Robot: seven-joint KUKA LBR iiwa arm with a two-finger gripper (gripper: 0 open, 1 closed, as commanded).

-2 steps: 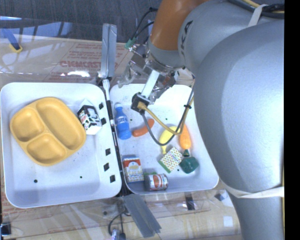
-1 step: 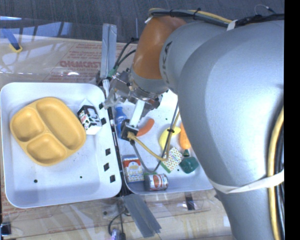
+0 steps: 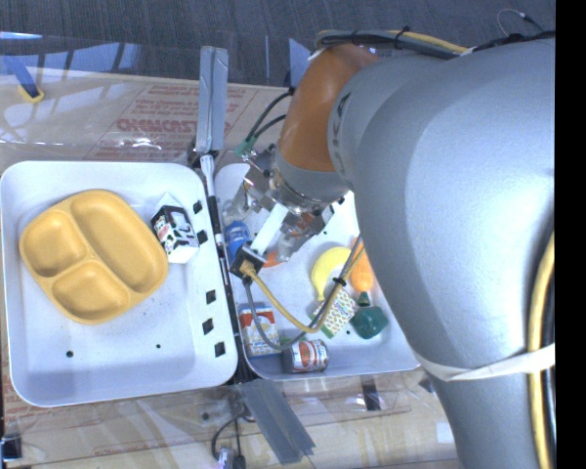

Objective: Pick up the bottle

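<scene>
The bottle (image 3: 350,311) lies tilted in the right bin (image 3: 396,360), near its front. It has a patterned label and a dark green cap pointing right. My gripper (image 3: 244,228) hangs low over the left side of that bin, close to the wall between the bins. It is up and left of the bottle, apart from it. A small blue thing (image 3: 236,234) sits right at the gripper; what it is I cannot tell. The arm's grey bulk hides the right part of the bin.
A yellow fruit (image 3: 330,267) and an orange thing (image 3: 361,274) lie just behind the bottle. A can (image 3: 308,357) and a red and white packet (image 3: 259,325) lie at the front. The left bin (image 3: 98,360) holds a yellow divided plate (image 3: 93,252) and a small black and white carton (image 3: 176,231).
</scene>
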